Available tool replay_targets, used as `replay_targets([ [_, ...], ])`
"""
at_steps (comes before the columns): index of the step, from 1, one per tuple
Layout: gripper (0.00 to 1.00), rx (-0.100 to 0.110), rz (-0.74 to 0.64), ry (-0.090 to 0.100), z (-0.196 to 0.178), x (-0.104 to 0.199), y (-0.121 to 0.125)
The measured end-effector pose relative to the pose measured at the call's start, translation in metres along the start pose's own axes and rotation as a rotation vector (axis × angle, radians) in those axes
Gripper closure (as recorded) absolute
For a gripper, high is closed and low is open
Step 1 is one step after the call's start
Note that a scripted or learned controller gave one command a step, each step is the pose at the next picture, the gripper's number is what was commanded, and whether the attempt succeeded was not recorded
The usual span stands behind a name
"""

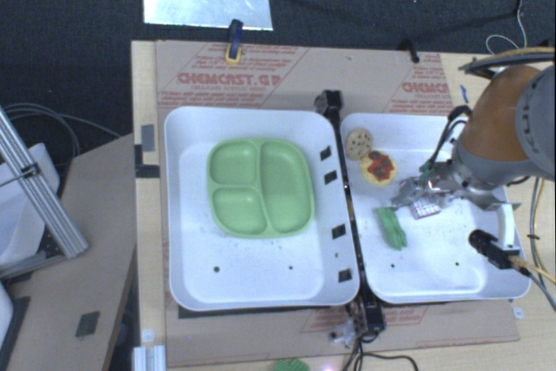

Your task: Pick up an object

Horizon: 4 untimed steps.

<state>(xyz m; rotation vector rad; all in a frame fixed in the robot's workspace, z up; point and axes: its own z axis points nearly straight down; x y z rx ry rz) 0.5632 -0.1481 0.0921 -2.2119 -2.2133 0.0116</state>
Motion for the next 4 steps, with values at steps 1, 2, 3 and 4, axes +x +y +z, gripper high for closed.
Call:
replay_targets([
  [1, 1.00, -0.018, -0.001, -0.005, -0.020, -0.001, 0.005],
  [2, 1.00, -0.021, -0.011, -0.006, 0.002, 0.057, 0.078],
  [3, 0.00, -0.031, 0.005, -0.026, 0.001, 0.042, 0.076],
  [4, 0.00, -0.035, 0.016, -0.030, 0.001, 0.050, 0.003],
])
